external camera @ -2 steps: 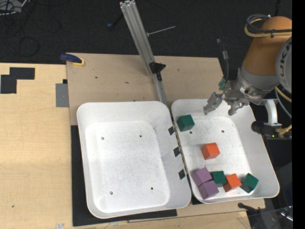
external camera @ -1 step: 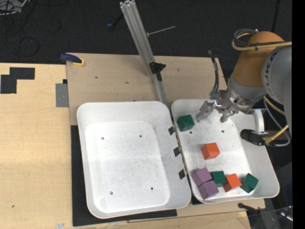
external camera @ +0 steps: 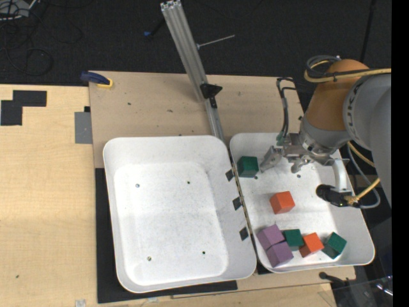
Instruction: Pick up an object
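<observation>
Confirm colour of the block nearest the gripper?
Green. The block sits at the right bin's upper left, beside the gripper; camera view shows it clearly.

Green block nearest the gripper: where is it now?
The green block lies in the right bin, at its upper left by the divider, just left of the gripper and up-left of the lone orange block.

Matt wooden bench [external camera: 51, 171]; glossy white plastic bins [external camera: 169, 216].

White bins [external camera: 172, 270] hold green, orange, purple blocks [external camera: 275, 245].
</observation>
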`<move>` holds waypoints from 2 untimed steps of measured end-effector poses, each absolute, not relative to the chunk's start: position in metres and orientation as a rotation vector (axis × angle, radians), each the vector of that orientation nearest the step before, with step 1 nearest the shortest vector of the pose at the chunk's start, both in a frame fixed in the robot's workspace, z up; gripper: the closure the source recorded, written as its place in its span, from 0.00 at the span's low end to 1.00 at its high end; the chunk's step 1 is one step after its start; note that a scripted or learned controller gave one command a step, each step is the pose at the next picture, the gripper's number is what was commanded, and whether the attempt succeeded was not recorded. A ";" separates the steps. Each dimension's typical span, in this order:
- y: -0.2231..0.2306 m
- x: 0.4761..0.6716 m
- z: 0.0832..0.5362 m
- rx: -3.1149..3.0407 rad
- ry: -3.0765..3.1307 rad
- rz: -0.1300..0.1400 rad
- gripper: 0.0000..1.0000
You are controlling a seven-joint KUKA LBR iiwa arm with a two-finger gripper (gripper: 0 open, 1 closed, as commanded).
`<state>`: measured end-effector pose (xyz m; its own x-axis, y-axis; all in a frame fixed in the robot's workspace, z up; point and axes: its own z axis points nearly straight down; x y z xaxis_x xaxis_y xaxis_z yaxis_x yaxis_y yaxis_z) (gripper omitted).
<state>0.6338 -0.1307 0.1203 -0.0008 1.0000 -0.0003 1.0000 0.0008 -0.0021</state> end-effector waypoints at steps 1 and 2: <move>-0.132 0.633 0.129 -2.226 -2.213 0.003 1.00; -0.135 0.631 0.172 -2.228 -2.217 -0.001 1.00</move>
<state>0.6305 -0.1347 0.1718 0.0051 1.0000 -0.0004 1.0000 -0.0051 0.0016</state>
